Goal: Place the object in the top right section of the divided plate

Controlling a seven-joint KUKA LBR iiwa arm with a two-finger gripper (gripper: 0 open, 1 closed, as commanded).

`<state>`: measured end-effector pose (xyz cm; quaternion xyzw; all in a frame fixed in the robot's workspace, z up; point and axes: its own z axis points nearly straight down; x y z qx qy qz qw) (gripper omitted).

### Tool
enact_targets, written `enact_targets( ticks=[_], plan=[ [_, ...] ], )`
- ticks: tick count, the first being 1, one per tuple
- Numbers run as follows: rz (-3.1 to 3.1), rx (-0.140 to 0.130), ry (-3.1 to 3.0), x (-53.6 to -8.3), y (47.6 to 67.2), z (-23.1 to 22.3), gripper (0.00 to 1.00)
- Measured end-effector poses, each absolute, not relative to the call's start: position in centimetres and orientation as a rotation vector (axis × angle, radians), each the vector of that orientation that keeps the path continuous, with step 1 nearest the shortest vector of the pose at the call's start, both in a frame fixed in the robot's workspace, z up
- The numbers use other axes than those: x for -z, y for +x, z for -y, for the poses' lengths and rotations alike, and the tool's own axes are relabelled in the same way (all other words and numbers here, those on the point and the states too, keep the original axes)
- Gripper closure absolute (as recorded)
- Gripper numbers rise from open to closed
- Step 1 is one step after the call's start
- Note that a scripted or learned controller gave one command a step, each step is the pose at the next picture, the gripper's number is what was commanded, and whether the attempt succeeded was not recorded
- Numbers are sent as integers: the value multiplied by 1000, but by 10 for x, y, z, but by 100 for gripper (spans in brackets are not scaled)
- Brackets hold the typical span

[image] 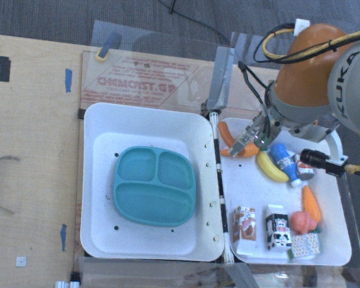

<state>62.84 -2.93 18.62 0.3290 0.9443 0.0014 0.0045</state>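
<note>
Two shallow white bins sit side by side on a wooden bench, seen from above at a slant. The left bin (98, 131) holds a teal divided plate (155, 186), rounded at the corners, with two small sections along its far edge and one wide section nearest the viewer; all three sections are bare. The right bin (339, 243) holds the loose items: an orange carrot-shaped piece (231, 141) near the far left corner, a yellow banana (271, 167), a blue bottle (285, 160) with a white cap, a second carrot (311, 201), a pinkish round fruit (301, 222), a brown carton (244, 223) and a black-and-white carton (278, 232) (its print is too small to read). The grey arm with its orange band reaches in from the right, lettered "KUKA" on its side. Its gripper (242, 144) hangs low over the carrot-shaped piece by the bin's left wall; whether its jaws are apart or together cannot be told. Behind the bins lies a clear sheet (142, 82) with faint red lettering, not legible.
</note>
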Motion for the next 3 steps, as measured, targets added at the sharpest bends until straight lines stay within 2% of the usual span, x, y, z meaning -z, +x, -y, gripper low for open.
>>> enact_targets(
  ticks=[1,2,3],
  plan=[
    [-2914,-5,1151,-186,633,-56,100],
    [-3003,-1,922,-172,554,-96,100],
    [-3002,-1,924,-172,555,-95,0]
  ],
)
